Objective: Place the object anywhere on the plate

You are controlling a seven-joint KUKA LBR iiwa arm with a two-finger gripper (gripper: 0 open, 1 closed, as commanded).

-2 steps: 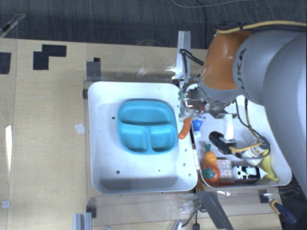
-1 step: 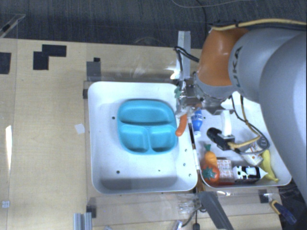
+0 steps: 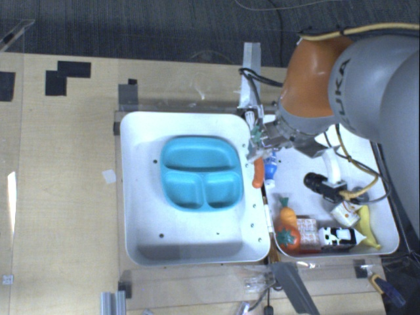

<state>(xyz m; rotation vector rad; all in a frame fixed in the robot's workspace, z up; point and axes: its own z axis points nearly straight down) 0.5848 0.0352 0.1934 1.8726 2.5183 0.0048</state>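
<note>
A blue divided plate lies in the middle of the left white bin. My gripper hangs over the rim between the two bins, just right of the plate's right edge. A small, long orange object hangs upright from it, with its top end between the fingers. The gripper is shut on this orange object, which is beside the plate and not over it.
The right bin holds a blue and white item close beside the gripper, a toy carrot, a red tomato, a small snack box, a black-and-white carton and a banana. The arm covers that bin's far part.
</note>
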